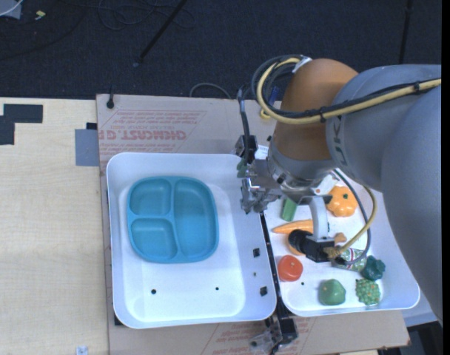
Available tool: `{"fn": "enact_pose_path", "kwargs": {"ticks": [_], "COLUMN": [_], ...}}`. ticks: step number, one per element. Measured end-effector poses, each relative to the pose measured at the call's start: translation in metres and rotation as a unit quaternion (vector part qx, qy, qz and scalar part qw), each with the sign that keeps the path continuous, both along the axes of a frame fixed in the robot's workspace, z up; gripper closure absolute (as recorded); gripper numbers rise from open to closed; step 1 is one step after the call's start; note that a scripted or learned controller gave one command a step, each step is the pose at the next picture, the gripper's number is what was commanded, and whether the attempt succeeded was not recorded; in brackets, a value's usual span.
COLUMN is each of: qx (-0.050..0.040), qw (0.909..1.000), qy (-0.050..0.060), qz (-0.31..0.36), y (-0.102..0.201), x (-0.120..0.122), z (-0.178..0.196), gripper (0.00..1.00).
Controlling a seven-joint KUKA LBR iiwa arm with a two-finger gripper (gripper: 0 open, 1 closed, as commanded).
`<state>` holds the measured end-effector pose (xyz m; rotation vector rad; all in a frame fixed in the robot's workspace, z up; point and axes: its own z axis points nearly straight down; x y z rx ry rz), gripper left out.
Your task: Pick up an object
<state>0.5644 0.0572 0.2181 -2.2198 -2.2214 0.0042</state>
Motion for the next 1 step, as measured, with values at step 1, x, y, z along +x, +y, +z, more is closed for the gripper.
{"fn": "enact_pose_path", "kwargs": {"ticks": [1], "qx": [0.0006], "qw": [1.0], "qy": [0.0], "qz": [0.001], "y": [0.0015], "x": [-0.0045], "z": [0.0196], "gripper": [1.0]}}
